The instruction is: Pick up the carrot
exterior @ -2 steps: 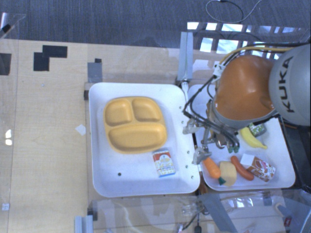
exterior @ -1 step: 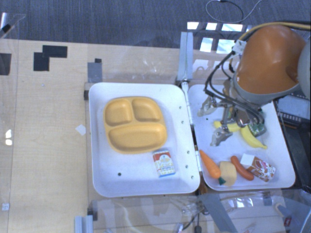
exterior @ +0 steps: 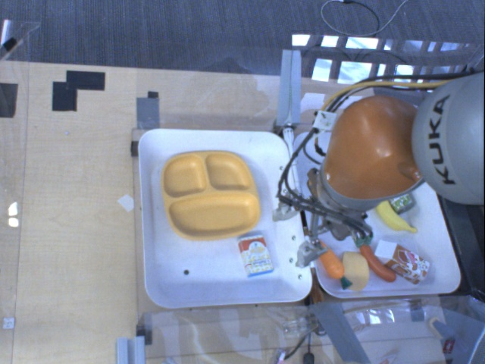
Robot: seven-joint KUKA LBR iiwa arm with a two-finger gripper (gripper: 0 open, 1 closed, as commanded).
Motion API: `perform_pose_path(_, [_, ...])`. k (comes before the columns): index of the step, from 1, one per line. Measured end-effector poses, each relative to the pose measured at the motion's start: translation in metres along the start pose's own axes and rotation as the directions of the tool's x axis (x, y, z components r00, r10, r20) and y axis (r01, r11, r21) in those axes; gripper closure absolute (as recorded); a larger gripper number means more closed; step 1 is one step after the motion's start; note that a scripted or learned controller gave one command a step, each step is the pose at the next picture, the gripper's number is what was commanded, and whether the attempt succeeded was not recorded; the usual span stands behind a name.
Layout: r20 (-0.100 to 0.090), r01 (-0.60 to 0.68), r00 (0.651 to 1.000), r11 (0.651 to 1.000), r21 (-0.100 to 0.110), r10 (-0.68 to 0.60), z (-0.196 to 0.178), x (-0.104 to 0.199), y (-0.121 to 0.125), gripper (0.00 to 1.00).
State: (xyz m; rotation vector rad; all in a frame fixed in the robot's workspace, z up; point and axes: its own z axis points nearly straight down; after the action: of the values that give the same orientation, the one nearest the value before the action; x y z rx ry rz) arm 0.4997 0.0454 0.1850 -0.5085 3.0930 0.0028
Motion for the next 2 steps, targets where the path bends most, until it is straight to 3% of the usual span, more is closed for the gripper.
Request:
perform_pose_path(1, [0.004,0.208,0.978,0.978,0.004,-0.208,-0.117,-0.001,-0.067,0.00])
perform_pose_path(2, [0.000,0.332,0.943,0.943,0.000,-0.332,0.000,-0.011,-0.011,0.00])
